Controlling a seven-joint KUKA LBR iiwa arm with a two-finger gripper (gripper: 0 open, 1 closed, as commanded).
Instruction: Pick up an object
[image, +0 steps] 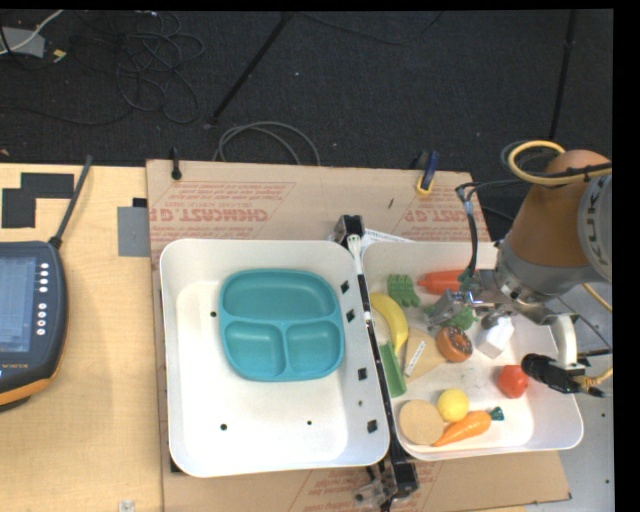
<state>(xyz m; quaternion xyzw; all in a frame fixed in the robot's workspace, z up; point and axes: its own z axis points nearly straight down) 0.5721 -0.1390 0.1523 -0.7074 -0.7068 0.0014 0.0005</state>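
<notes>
Claw (462, 312) hangs low in the right bin (560, 430), among the toy food; whether it grips anything I cannot tell (the wrist hides that part). A brown round piece (454, 345) lies just below it toward the camera, a banana (391, 320) to its left with its long axis running along the bin's divider, and a red piece (513, 380) farther off at lower right. Nearest is the brown piece, so I judge it the likeliest pick.

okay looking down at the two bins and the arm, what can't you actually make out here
- Gripper, camera view: small and mixed in with the toys, so finger state and any grip are unclear.
- Brown round toy: too small to identify.
- Orange toy behind the gripper: partly covered by the arm's cable.
- Arm: cut off by the right edge.
- Handheld screen: cut off by the left edge.
</notes>
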